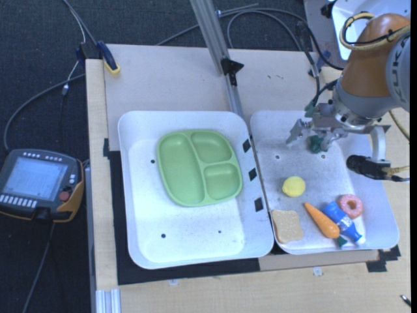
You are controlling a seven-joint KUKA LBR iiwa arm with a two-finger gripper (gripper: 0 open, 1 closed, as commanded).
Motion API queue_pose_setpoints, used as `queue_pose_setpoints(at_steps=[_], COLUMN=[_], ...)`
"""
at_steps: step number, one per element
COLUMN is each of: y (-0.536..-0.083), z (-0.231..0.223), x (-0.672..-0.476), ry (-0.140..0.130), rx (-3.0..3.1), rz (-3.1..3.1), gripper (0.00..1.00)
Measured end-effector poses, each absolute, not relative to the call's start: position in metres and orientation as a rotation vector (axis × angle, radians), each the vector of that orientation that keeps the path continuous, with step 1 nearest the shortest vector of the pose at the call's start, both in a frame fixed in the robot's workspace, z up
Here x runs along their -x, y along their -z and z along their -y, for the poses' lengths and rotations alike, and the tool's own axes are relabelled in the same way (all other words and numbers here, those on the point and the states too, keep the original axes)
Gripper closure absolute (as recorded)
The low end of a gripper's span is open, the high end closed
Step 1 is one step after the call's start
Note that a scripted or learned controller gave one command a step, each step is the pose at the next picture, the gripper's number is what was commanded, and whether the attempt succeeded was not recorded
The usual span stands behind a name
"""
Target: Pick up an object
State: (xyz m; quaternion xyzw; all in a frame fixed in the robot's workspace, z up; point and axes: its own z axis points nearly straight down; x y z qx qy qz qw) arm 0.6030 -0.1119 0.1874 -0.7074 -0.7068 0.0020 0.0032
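End effector over far part of right bin; finger opening cannot be told. Yellow ball, carrot, bread lie nearer.

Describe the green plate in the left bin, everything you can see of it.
The green plate is a light green, rounded-square tray that looks like matte plastic, split by raised ridges into three compartments: one long one on its left and two smaller ones on its right. It lies flat, slightly rotated, on the floor of the left bin, toward the far half. Nothing rests in it or touches it apart from the bin.
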Motion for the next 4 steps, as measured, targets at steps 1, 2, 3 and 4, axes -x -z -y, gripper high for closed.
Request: queue_pose_setpoints(at_steps=[1, 2, 3, 4], y=[-0.14, -0.087, -0.102, -0.146], z=[0.108, 0.107, 0.107, 0.109], x=[-0.61, -0.609, -0.611, -0.612], ry=[-0.006, -0.006, 0.002, 0.005], rx=[2.216, 2.217, 2.222, 2.224], rz=[2.218, 2.217, 2.221, 2.225], gripper=[0.0, 0.0, 1.0, 1.0])
